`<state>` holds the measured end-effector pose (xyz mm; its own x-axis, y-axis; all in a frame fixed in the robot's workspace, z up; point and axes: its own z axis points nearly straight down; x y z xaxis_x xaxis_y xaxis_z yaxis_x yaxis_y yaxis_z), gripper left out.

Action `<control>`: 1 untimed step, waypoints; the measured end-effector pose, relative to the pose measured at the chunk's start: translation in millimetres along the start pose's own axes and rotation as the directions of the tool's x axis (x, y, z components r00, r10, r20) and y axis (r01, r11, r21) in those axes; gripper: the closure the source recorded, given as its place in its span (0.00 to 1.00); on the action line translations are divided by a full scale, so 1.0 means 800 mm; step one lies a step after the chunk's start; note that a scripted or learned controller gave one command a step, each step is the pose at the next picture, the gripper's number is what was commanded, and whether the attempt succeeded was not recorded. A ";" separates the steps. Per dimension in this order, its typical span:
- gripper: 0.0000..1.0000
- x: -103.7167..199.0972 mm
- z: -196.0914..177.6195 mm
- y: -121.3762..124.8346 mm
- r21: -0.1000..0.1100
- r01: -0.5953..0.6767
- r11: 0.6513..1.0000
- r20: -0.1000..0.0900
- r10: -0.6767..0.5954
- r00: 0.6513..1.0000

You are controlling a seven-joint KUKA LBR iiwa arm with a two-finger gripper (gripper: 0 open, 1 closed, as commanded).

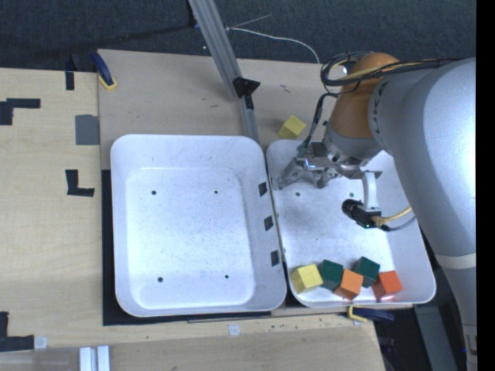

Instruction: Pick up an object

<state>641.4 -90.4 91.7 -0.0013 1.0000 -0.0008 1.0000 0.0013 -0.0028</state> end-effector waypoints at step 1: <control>0.00 0.000 0.000 -0.030 0.002 -0.001 1.000 0.000 0.001 1.000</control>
<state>617.8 -90.1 91.6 -0.0004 1.0000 -0.0009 1.0000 0.0004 -0.0043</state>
